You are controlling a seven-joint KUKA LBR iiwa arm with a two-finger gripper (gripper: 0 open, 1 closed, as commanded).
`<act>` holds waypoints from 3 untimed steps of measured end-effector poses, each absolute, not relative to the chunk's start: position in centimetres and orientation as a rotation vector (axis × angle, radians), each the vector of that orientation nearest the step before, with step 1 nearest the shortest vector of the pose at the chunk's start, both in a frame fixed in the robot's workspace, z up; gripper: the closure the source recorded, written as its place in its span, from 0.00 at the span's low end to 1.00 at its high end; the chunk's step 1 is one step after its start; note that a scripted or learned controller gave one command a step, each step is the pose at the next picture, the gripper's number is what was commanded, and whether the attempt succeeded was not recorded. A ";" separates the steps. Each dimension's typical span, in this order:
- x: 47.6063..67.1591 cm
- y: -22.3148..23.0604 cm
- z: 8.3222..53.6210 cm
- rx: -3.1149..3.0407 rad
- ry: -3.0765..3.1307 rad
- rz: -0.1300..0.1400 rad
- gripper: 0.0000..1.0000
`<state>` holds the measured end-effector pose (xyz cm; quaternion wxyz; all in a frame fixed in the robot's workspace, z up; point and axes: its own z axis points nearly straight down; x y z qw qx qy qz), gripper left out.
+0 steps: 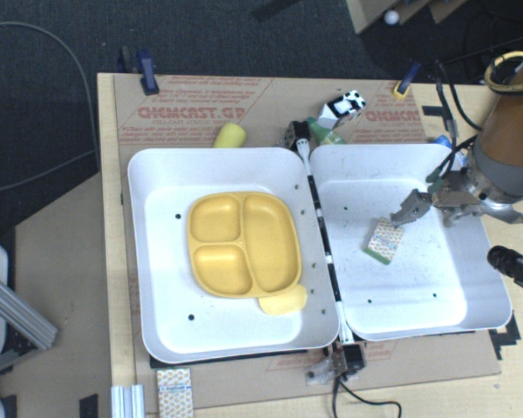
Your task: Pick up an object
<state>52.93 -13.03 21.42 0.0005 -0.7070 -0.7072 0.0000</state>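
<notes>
Fingers [407, 212] meet green-edged packet [383, 240] near "CHEMCAST" board [192, 111].

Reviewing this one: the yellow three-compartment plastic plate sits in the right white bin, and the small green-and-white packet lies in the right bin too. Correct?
Not quite. The camera view shows the yellow three-compartment plastic plate in the left white bin, not the right. The small green-and-white packet does lie in the right white bin.

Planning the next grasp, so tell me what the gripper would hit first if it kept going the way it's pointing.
Probably the small green and white packet lying in the right bin: the gripper points down-left at it. Depth is unclear, so contact can't be judged.
</notes>
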 end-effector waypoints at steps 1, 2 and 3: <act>55.1 -10.9 10.0 -2.221 -2.222 -0.002 0.00; 55.2 -10.9 11.0 -2.225 -2.222 -0.003 1.00; 55.2 -10.9 11.0 -2.225 -2.222 -0.002 0.00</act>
